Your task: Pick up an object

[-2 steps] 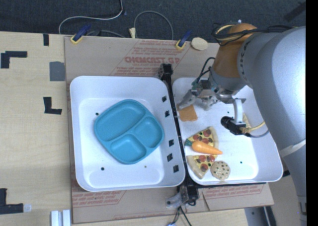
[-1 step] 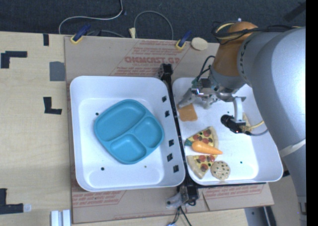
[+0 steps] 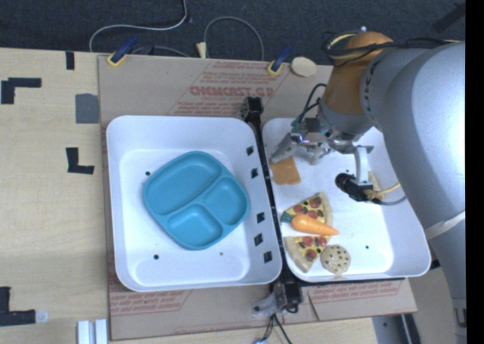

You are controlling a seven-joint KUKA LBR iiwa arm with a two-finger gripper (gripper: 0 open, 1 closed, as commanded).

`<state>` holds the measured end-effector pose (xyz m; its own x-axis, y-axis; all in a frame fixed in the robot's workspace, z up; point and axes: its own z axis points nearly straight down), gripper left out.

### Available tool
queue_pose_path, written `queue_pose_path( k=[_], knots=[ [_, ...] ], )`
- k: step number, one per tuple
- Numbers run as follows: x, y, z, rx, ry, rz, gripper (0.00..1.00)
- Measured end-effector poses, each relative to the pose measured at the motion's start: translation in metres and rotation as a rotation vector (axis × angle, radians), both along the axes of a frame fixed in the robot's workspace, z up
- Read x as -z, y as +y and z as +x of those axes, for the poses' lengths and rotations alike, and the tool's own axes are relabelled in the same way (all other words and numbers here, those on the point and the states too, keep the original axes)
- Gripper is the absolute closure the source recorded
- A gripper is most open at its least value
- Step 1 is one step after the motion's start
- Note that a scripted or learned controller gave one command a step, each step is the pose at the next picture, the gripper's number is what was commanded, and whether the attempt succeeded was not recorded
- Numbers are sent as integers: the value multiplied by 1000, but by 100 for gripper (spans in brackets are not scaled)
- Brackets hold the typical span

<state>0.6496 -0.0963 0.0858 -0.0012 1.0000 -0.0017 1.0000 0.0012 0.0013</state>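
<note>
Nearest you: the arm (image 3: 423,131) bulks largest, a grey mass coming in from 3 o'clock and covering the right side of the right bin (image 3: 378,255).
Left bin: the left bin (image 3: 128,184) holds a blue divided plate (image 3: 197,199), lying flat near its middle with three compartments, nothing in them that you can see.
Right bin, upper left: a tan, toast-like slice (image 3: 286,172) lies just beside the divider between the bins.
Right bin, lower half: a pizza slice (image 3: 311,205) with an orange carrot (image 3: 311,223) lying across it; below them a second pizza slice (image 3: 302,250) and a speckled cookie (image 3: 335,258), the two touching or nearly so.
Gripper: the gripper (image 3: 302,144) sits at the upper left of the right bin; you cannot tell how far its fingers are spread, and nothing is visibly between them.
Key relation: from the gripper, the tan slice lies toward 7 o'clock and looks just beside or touching its tip. You would judge it the likeliest target; the carrot and the pizza slices sit farther off, toward 6 o'clock.
Carrot axis: roughly 9 to 3 o'clock, thick end at 9.
Hard to read: the wrist hardware and cables clutter the gripper tip, so contact with the tan slice is uncertain. A dark fitting (image 3: 354,186) beside the arm is unclear.
</note>
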Motion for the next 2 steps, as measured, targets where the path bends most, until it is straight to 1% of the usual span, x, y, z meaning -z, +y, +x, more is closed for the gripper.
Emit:
queue_pose_path(
  k=[1,2],
  knots=[
    [0,0,7,-1,0,1,0],
    [-1,-12,-8,0,-3,0,0]
  ],
)
